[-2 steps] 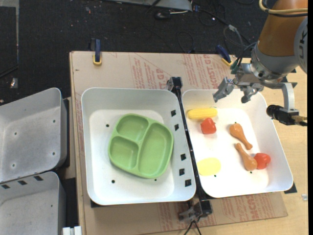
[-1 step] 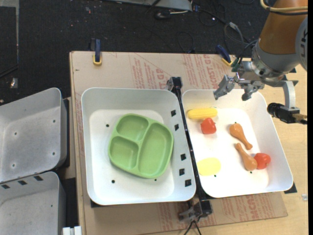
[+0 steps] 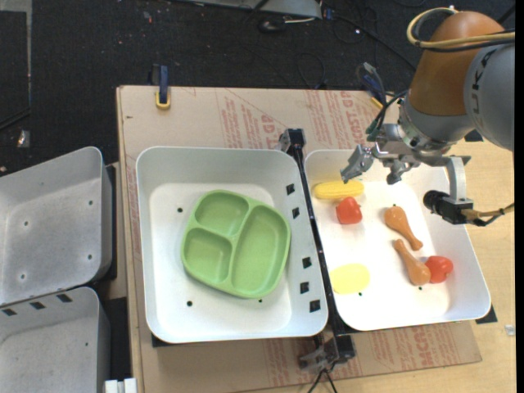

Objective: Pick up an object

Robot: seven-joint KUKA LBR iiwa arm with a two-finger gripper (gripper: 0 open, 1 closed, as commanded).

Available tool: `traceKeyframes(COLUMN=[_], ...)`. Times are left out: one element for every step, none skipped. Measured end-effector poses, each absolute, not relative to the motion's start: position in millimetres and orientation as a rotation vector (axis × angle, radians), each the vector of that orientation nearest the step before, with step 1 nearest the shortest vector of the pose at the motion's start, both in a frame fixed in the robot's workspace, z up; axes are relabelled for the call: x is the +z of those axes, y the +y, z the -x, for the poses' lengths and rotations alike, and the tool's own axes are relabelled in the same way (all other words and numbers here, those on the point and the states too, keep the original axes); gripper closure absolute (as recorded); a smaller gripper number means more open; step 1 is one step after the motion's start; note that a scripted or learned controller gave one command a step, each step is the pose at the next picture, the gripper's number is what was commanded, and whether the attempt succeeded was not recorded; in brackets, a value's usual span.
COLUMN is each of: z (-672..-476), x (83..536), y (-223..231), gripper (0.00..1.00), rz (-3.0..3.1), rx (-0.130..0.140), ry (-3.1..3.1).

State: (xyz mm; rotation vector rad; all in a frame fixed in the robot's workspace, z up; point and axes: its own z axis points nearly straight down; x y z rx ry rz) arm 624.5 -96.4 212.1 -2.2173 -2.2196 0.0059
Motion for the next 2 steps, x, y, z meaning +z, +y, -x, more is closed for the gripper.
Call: traceKeyframes(z=[-617.6, -607.1], x=[165.3, 106.8], y=[-91.0, -91.2], gripper=[0.00, 0.00], rz=[2.219, 2.220], rx=[0.005, 0.006], ry=[-2.219, -2.216])
